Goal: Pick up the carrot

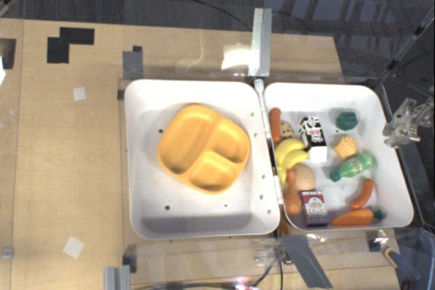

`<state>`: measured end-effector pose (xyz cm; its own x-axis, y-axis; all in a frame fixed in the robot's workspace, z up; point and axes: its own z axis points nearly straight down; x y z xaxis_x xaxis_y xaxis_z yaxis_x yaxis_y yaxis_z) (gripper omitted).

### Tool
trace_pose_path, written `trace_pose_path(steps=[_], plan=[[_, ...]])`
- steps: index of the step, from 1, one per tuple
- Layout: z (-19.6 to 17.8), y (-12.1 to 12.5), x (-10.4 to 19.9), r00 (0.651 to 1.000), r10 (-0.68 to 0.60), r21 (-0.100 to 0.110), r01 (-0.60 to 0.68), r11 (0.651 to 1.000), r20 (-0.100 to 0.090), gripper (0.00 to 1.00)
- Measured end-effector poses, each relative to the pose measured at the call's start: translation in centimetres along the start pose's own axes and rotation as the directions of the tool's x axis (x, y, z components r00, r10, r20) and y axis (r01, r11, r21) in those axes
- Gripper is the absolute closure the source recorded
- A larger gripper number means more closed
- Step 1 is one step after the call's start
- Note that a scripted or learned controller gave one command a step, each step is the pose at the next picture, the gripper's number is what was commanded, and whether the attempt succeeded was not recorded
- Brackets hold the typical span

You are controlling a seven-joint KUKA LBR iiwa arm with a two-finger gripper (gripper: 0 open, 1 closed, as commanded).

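Note:
The carrot (353, 218) is orange with a small green top and lies flat along the front wall of the right bin (401, 176), near its front right corner. Just above it lies a short orange-red sausage-shaped piece (363, 193). My gripper (406, 123) hangs at the right rim of that bin, well behind the carrot and off to its right, apart from every item. It looks pale and metallic against the dark floor.
The right bin also holds a red box (313, 206), bananas (290, 153), a green bottle (352, 167), a corn piece (346, 145), a cow-patterned carton (312, 130) and a long sausage (274, 124). A yellow divided plate (204, 147) sits in the left bin (139, 166).

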<state>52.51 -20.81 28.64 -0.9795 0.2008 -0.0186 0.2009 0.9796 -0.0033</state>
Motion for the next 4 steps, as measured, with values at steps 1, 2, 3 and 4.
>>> trace_pose_path(steps=[1, 2, 3, 4], plan=[[7.2, 9.0, 5.7, 0.996, 0.089, -0.005, -0.089, 0.996, -0.017, 1.0], [2.7, 12.8, 3.2, 0.996, 0.092, -0.006, -0.092, 0.996, -0.006, 1.0], [12.2, 11.4, 6.4, 0.993, -0.115, -0.006, 0.114, 0.993, -0.016, 1.0], [0.2, 8.2, -5.4, 0.959, -0.282, -0.004, 0.282, 0.959, 0.001, 1.0]])
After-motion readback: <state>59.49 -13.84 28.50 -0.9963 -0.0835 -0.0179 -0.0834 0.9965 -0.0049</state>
